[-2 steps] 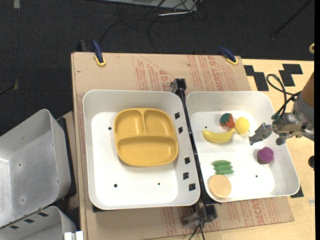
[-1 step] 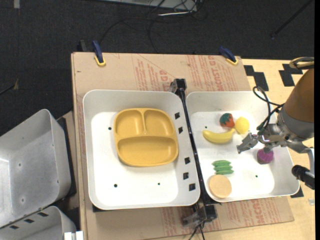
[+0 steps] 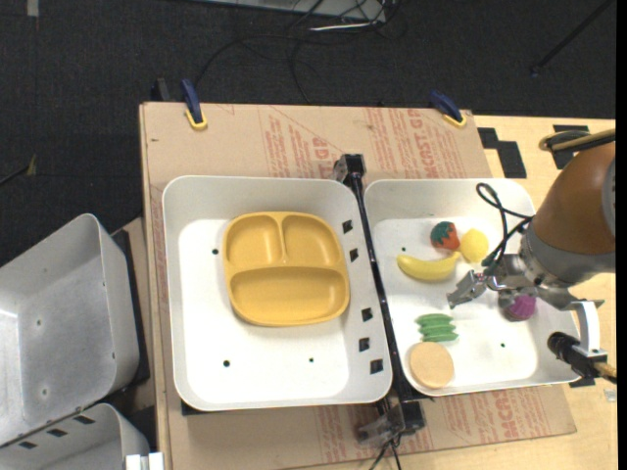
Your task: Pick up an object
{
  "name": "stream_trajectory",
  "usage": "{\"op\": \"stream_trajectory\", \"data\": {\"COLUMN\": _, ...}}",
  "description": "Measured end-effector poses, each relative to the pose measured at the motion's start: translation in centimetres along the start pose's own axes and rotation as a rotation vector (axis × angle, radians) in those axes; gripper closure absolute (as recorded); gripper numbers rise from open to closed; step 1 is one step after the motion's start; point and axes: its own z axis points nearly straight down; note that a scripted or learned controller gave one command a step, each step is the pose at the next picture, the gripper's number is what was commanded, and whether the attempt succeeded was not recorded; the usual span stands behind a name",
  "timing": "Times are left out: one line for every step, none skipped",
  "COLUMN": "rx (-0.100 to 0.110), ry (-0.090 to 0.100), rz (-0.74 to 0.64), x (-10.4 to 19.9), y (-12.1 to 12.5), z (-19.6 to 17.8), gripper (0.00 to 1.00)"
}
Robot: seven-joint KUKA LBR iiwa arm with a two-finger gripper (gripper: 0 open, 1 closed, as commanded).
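Scene: You are looking down at a slant on a counter point(image 3: 294, 135) topped with brown cardboard, two shallow white bins side by side on it.
Left bin point(image 3: 186, 262): It holds a yellow divided plate point(image 3: 286, 267), three compartments, lying flat near the bin's middle.
Right bin point(image 3: 392, 204): Here lie the toy foods; a banana point(image 3: 427, 266), a red tomato with a green top point(image 3: 445, 233), a yellow lemon point(image 3: 473, 246), a green ridged vegetable point(image 3: 437, 327), a round tan cookie point(image 3: 431, 365) and a purple piece point(image 3: 519, 306).
Arm point(image 3: 578, 223): The grey arm with its orange band reaches in from your right, over the right bin's far side.
End effector point(image 3: 468, 292): It sits low between the banana and the green vegetable, just beside the purple piece; you cannot tell whether its fingers stand apart or together, and nothing shows between them.
Task's things: All six toy foods rest on the right bin's floor; the tomato and lemon touch, the banana just below them.
Writing: Red print runs along the cardboard in several places, too faint and skewed for you to read with certainty.
Clips: Two yellow-and-blue clamps point(image 3: 194, 106) pin the cardboard's far edge.
Surroundings: A white tub point(image 3: 59, 302) stands to the left of the counter, cables on dark carpet beyond.
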Motion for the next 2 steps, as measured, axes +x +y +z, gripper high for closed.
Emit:
{"op": "stream_trajectory", "data": {"rx": -0.004, "ry": -0.002, "rz": 0.001, "x": -0.1, "y": 0.1, "z": -1.3, "gripper": 1.00}}
{"op": "stream_trajectory", "data": {"rx": -0.008, "ry": -0.003, "rz": -0.003, "x": -0.1, "y": 0.8, "z": -5.7, "gripper": 1.00}}
